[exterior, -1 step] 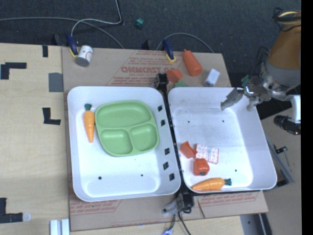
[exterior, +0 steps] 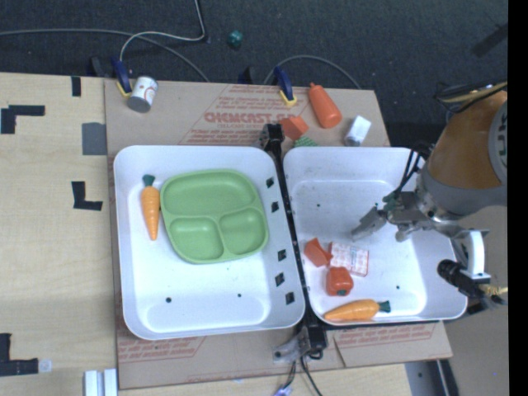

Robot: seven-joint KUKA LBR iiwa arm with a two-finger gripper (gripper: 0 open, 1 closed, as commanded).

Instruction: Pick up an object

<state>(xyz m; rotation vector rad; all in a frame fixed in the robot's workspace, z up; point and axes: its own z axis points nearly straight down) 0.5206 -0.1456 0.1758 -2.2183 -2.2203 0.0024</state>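
My gripper (exterior: 383, 227) hangs over the right bin (exterior: 412, 176), near its middle right, with its fingers spread open and nothing between them. Just below and left of it lie a white packet with red print (exterior: 351, 258), a red block (exterior: 317, 252) and a red rounded piece (exterior: 339, 281). An orange toy carrot (exterior: 356, 309) rests along the bin's front edge. The gripper is above and apart from all of these.
The left bin (exterior: 136, 262) holds a green divided plate (exterior: 216, 214) and a second carrot (exterior: 150, 209). Behind the bins, on cardboard, lie an orange bottle (exterior: 324, 106), an orange block (exterior: 294, 127), a white cube (exterior: 358, 129) and a small can (exterior: 143, 93).
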